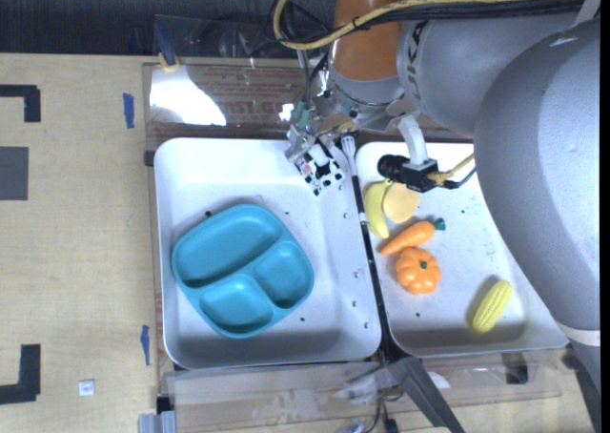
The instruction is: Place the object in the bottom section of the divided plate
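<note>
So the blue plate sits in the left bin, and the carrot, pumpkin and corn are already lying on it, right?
Not quite. The blue plate is in the left bin, but the carrot, pumpkin and corn lie in the right bin, not on the plate. The camera view shows this.

Two shallow white bins [334, 259] sit side by side on a pale wooden bench [76, 231], which carries blue tape marks [129, 109] and black corner markings [27, 102].
</note>
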### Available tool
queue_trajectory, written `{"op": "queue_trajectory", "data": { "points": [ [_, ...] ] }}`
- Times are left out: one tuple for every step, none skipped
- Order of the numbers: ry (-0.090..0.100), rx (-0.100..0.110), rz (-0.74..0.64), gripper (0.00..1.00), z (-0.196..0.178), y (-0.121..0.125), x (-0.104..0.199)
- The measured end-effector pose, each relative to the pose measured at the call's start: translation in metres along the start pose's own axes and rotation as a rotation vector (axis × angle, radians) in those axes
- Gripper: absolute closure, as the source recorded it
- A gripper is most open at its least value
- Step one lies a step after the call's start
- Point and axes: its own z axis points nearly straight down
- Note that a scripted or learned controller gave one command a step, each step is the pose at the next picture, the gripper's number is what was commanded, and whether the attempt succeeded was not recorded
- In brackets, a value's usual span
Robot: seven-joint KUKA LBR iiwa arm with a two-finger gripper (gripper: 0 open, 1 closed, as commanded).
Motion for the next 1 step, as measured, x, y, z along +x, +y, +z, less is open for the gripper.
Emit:
{"op": "queue_trajectory", "data": {
  "points": [
    [-0.001,-0.005,0.000,1.00,-0.0107,0.0015,-0.0007]
  ]
}}
